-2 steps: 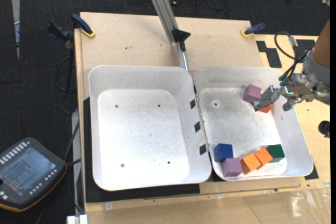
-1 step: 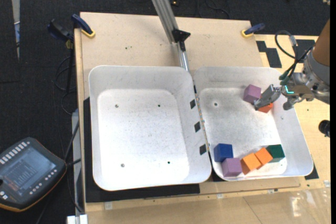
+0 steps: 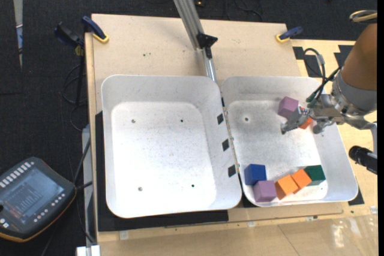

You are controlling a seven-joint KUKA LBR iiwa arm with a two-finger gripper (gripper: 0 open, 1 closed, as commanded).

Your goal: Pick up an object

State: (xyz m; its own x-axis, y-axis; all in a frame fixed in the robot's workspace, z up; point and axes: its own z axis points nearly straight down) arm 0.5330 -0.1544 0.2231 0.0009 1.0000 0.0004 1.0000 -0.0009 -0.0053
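So the jaws (image 3: 303, 122) sat low in the right bin (image 3: 342, 153), and honestly I couldn't tell how far open they were or whether they had hold of anything. A purple cube (image 3: 288, 107) was just beside them at about 10 o'clock, with something small and orange (image 3: 306, 123) tucked right under the tips. The other blocks (image 3: 282, 184) were well off at 6 o'clock along the near wall.

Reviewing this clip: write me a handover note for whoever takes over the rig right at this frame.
Tool: low in the right bin, next to a purple block; an orange piece sits right at it; grip unclear.
Other things: blue block, second purple block, orange block and green block clustered at the bin's near edge.
Done: approach.
Left: confirm a grasp, lift.
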